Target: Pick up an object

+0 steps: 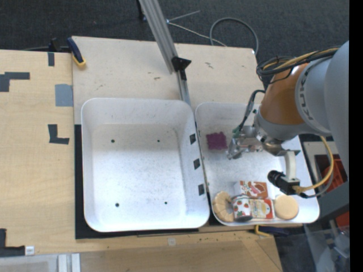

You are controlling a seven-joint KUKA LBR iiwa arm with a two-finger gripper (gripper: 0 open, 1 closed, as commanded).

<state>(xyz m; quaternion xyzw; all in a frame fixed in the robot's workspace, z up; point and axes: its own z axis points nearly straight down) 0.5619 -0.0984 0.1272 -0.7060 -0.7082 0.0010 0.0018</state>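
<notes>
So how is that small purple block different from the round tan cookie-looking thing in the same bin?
The small purple block is squarish and dark, while the round tan disc is circular and pale. The purple block lies alone near the bin's far side, close to the gripper; the tan disc sits at the near edge beside a cluster of colourful packets. Both lie flat in the right-hand white bin, and neither is held.

Single fixed camera above bench [142, 72], slanted downward, moderately far; both white bins [91, 152] framed.
</notes>
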